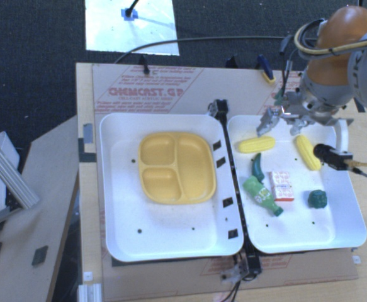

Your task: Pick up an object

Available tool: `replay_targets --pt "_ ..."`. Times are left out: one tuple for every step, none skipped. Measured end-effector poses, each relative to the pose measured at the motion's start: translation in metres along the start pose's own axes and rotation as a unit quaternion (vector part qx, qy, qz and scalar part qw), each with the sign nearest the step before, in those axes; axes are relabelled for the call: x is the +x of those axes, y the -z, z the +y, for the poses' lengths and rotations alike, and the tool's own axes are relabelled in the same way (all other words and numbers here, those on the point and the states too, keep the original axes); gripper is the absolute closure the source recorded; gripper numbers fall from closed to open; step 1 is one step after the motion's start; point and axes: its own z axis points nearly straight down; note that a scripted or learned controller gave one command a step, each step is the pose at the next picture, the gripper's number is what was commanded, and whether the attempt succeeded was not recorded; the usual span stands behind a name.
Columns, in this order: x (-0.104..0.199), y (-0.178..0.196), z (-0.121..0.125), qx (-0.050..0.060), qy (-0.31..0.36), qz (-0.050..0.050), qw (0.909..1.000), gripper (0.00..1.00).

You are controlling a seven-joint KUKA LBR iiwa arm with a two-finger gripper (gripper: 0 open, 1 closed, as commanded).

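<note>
just below the gripper (282, 122), its fingers spread and holding nothing, lies a corn cob (256, 145).

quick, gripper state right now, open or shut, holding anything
Gripper: open, holding nothing, hovering above the far end of the right bin near the two corn cobs.

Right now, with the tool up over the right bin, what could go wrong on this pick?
1. The tool hangs between two yellow plastic corn cobs; a small descent error could nudge either rather than grasp it.
2. The cobs look rounded, so one may roll away on contact.
3. The green plastic bottle, dark green pepper and small white-and-red carton lie close together; a pick there may disturb neighbours.
</note>
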Motion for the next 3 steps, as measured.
replay_targets --pt "0.0 0.007 0.003 -0.006 0.001 0.0 1.0 0.0" --pt "-0.002 -0.035 0.0 -0.005 0.0 0.0 1.0 0.0" --pt "-0.003 -0.097 0.0 -0.005 0.0 0.0 1.0 0.0"
